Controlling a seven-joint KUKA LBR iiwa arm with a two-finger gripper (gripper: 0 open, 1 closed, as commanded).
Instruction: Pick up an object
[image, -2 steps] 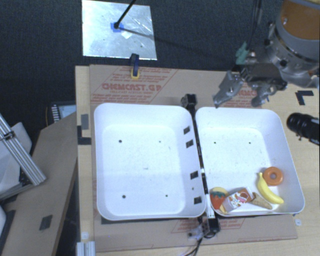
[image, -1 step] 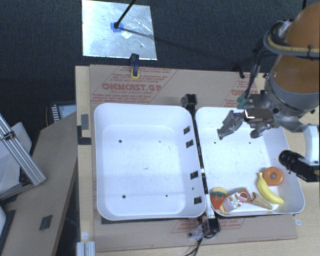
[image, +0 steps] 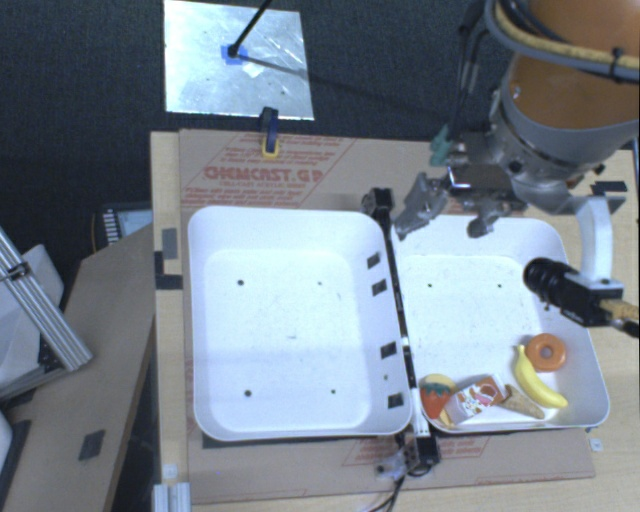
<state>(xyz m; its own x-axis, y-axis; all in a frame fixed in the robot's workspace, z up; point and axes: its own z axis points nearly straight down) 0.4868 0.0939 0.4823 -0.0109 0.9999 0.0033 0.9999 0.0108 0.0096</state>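
A: In the camera view, which step is it?
B: The approach. The gripper (image: 447, 211) hangs spread and holding nothing above the right bin (image: 592, 385); it must descend to the banana (image: 538, 382) in the near corner.

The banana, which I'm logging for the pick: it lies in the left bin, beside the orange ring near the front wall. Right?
Not quite. The camera view shows the banana in the right bin, not the left; it does lie beside the orange ring near the front wall.
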